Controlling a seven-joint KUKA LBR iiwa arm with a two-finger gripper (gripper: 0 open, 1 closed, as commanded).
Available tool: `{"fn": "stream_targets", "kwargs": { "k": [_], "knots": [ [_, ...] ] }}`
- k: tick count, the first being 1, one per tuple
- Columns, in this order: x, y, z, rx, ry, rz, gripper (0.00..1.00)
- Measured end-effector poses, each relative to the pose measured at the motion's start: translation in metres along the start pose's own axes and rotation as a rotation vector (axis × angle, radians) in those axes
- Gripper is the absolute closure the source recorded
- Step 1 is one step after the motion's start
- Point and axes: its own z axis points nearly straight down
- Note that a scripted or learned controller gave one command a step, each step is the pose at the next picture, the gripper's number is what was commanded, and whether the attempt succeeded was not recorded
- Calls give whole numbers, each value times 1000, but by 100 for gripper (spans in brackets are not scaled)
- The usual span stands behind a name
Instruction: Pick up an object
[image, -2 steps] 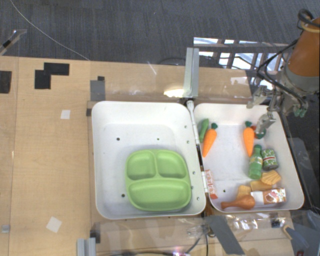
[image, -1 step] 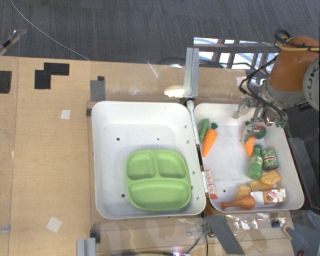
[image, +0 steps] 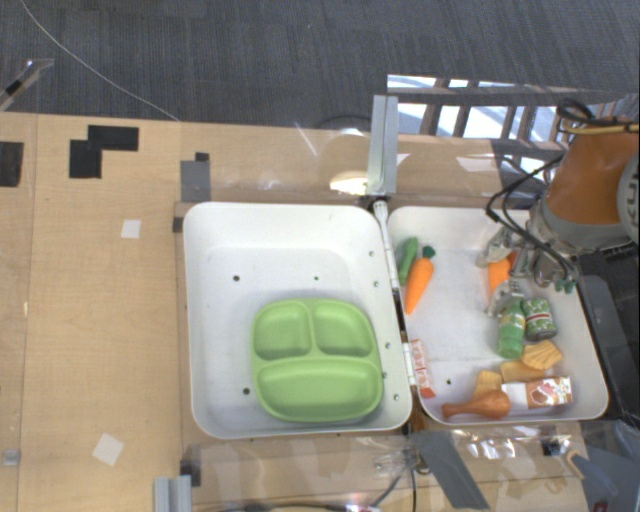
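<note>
1. Camera view, looking down at a slant: you have two white bins side by side. The left bin (image: 215, 250) holds a green divided plate (image: 315, 358); the right bin (image: 450, 330) holds the loose toys.
2. The gripper (image: 520, 272) sits low over the right bin's far-right part, among cables. Whether it has closed on anything you cannot tell from here.
3. Nothing can be seen lifted clear of the bin, so treat the pick as not yet done.
4. Nearest candidates: an orange piece (image: 497, 274) touching or just beside the gripper, and a green can (image: 512, 332) just below it with a small dark carton (image: 540, 318) alongside.
5. Further off, near the divider, lie a carrot (image: 418, 282) and a green vegetable (image: 406, 258); at the near edge, a drumstick (image: 480, 405) and a red-and-white box (image: 540, 393).
6. Still to do, by my judgement: confirm a grip, then raise.
</note>
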Motion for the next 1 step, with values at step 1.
{"fn": "stream_targets", "kwargs": {
  "k": [1],
  "knots": [
    [-5,3,-16,2,-15,-8,100]
  ]
}}
